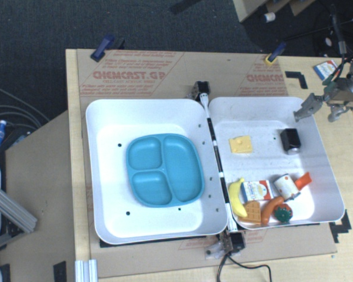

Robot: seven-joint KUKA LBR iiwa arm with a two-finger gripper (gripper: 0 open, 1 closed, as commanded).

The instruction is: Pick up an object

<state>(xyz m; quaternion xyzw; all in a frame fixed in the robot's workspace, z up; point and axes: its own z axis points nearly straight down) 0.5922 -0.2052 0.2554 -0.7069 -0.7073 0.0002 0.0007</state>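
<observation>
Jaws first: you cannot tell from this angle whether they stand apart or together, because the gripper (335, 98) sits at the far right edge, at about 2 o'clock from the right bin (326, 157), and shows as a cluster of grey metal parts and cables just outside the bin's upper right corner; nothing shows between its fingers

Your candidates for picking all lie in the right bin. Near its centre, toward 11 o'clock, you have a flat yellow cheese slice (241, 145). At 1 o'clock sits a small black block (290, 140), the closest thing to the gripper but still apart from it. Down at 6 to 7 o'clock the rest crowd together: a yellow banana (236, 199) against the bin's left wall, a white carton with a red label (257, 190) just beside it, a tan cracker (252, 211) below that, a white cup with an orange end (286, 185), and an orange carrot with a green top (278, 208)

Over in the left bin (100, 157) you see a blue divided plate (163, 169) lying flat at the middle
</observation>
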